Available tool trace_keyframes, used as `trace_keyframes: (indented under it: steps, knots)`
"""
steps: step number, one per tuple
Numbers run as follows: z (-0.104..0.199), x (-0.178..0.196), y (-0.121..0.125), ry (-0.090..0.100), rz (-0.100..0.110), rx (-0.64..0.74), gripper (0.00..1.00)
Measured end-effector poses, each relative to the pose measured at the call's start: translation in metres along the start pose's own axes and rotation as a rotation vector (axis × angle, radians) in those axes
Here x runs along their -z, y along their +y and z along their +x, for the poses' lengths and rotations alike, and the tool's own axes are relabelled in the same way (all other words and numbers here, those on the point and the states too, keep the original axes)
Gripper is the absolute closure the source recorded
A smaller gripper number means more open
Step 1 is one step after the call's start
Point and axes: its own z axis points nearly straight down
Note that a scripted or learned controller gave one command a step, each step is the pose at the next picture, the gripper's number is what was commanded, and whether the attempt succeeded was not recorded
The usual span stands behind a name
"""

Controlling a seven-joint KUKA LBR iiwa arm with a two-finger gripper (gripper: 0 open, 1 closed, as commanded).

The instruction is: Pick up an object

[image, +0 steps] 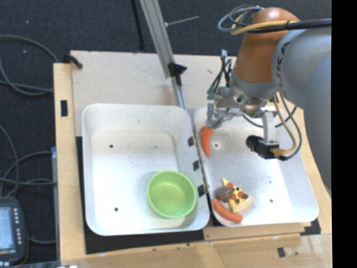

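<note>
The gripper (215, 118) hangs just above the upper end of the small orange carrot-shaped toy (206, 141); whether its jaws grip it cannot be told, so the pick looks unfinished.

We see pale wooden bench (120, 77) across centre of frame, dark carpet (67, 10) around it. Two white bins side by side on it: left bin (111, 149) at centre left, right bin (279, 183) at lower right, rims touching. We note aluminium pole (158, 27) slanting down from top centre, black clamp (177, 70) on it. Loose cables (22, 43) at upper left. Dark handheld device (11, 230) at lower left edge.
</note>
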Motion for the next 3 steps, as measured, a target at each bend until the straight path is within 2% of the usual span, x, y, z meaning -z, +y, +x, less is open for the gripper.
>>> trace_keyframes:
  steps: [1, 2, 3]
  knots:
    - [0.048, -0.008, 0.023, 0.001, -0.002, 0.001, 1.0]
    - [0.089, 0.0, 0.036, 0.002, -0.003, 0.001, 1.0]
    - [0.085, 0.0, 0.036, -0.001, 0.0, -0.002, 0.0]
